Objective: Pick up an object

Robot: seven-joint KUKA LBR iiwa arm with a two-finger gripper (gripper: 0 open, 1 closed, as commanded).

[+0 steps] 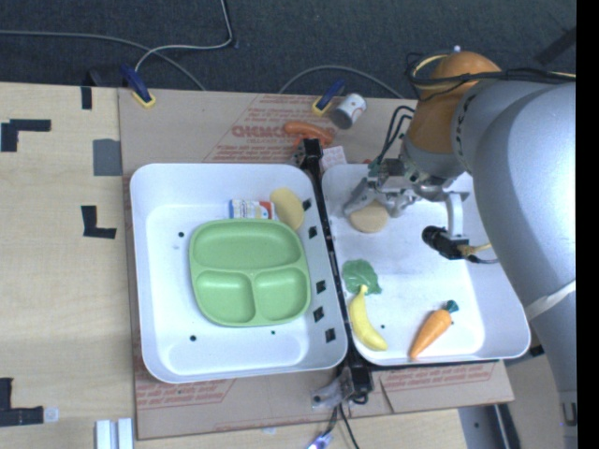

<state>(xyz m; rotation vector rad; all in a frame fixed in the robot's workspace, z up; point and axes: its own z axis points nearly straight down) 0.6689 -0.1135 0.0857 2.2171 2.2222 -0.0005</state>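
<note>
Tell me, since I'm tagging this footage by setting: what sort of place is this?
Probably a robotics lab bench: two white bins clamped onto cardboard, toy food such as a carrot and banana, loose cables.

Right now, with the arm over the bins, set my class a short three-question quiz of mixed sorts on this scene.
1. True or false: the carrot lies in the left bin.
2. What lies nearest the gripper? A banana; B beige potato-like piece; C green tray.
3. Fill in: the green tray has ___ compartments.

Key: 1 false, it lies in the right bin; 2 B; 3 three.
</note>
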